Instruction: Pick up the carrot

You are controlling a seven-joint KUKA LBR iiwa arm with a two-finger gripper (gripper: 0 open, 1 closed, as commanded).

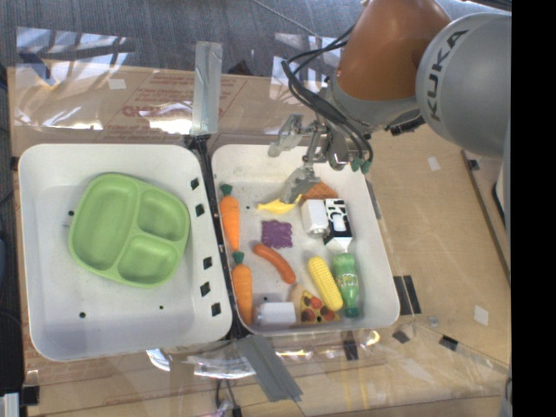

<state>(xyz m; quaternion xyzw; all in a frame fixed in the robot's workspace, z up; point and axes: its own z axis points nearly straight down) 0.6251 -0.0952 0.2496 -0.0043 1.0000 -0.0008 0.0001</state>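
Two carrots lie along the left wall of the right bin (380,233). One carrot (229,221) is near the middle of that wall, with its green top pointing to the back. The other carrot (242,292) is nearer the front. My gripper (294,158) hangs over the back of the right bin, above a yellow banana (276,205) and an orange piece (321,190). It is open with nothing between its fingers. Both carrots lie to its left and nearer the front, apart from it.
The right bin also holds a purple grape bunch (277,233), a red sausage (275,263), a corn cob (324,283), a green bottle (346,279), a black-and-white carton (336,217), a pizza slice (311,307) and a white block (276,313). A green divided plate (130,228) sits in the left bin (52,320).
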